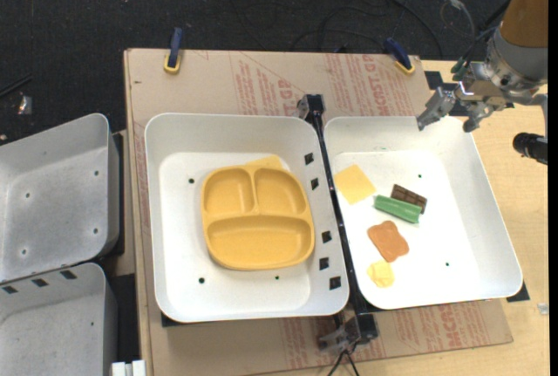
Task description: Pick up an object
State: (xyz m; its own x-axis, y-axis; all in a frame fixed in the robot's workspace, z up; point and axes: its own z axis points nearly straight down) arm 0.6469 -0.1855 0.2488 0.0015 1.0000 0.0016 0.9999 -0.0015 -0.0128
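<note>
On the bench, two shallow white bins sit side by side: left bin (166, 191) carries a yellow divided tray (258, 219) w/ a pale yellow sheet tucked under its top edge; right bin (479, 217) carries the small stuff. Arm (527, 17) comes in from the right, orange band above the wrist, gripper (451, 112) hanging over the right bin's far rim, near its top-right corner, well apart from every item. Two fingers visible, spread apart, nothing between them. Candidates in right bin, big to small: yellow square slice (354, 183) near the divider; orange toast-shaped piece (388, 241) below centre; green bar (398, 208) lying flat at a slant, touching or just beside a brown chocolate piece (408, 196) on its upper right; small yellow lump (381, 275) toward the near edge. Step, my read: approach, pre-grasp, no target committed yet. Next move calls for travel toward near-left over the cluster, then descent w/ fingers straddling one item. Green bar looks easiest, but brown piece crowds one side; flat slices prob. hard to pinch.
</note>
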